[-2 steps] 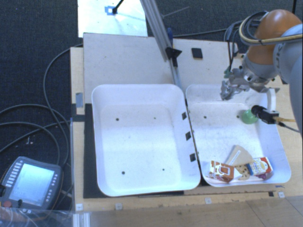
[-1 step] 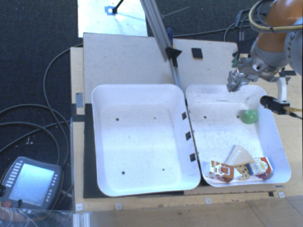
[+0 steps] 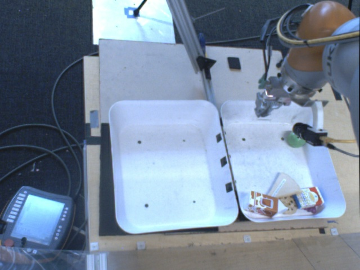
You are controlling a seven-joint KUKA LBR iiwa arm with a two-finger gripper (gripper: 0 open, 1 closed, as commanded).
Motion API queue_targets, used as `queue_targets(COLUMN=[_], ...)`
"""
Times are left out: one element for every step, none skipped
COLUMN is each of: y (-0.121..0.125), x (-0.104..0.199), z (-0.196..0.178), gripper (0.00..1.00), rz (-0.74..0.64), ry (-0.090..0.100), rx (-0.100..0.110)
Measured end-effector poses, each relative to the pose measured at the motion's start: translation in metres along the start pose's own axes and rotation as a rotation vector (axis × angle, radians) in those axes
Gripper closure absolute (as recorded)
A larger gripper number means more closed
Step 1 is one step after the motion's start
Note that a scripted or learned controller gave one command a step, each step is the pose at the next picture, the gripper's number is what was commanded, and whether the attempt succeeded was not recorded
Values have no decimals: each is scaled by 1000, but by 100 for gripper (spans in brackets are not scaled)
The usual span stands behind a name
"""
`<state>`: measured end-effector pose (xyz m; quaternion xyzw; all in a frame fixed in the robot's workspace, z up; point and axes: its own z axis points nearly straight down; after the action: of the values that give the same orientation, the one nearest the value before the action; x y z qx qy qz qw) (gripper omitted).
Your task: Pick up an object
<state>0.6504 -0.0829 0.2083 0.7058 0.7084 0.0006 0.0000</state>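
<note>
A wooden bench (image 3: 169, 66), seen from above at a slant, carries two shallow white bins side by side, the left bin (image 3: 169, 165) and the right bin (image 3: 270, 151) touching along their inner rims, where three small dark clips sit. The grey arm (image 3: 332, 44) with its orange band reaches in from the right and is cut off by the frame's edge, so its base cannot be seen; yellow and black cables loop over its wrist. Its gripper (image 3: 264, 104) hangs over the far left corner of the right bin, well apart from the packets, and whether the jaws are apart or together cannot be told, since they are small and blurred against the white. In the near right corner of the right bin lie what look like three things in a huddle: a red-and-white snack packet (image 3: 263, 203), a cookie packet (image 3: 301, 200) with blue and red print touching it, and a pale tan wedge (image 3: 284, 183) leaning just behind them; their labels are too small to read. A small green object (image 3: 293, 139) rests at the bin's right rim, partly hidden by a black fitting. A control tablet (image 3: 36, 218) lies on the dark floor at lower left.
</note>
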Motion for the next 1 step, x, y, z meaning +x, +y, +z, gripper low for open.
queue_targets(y=[-21], x=[39], z=[-11], gripper=[100], rz=[0], ry=[0], rx=[-1])
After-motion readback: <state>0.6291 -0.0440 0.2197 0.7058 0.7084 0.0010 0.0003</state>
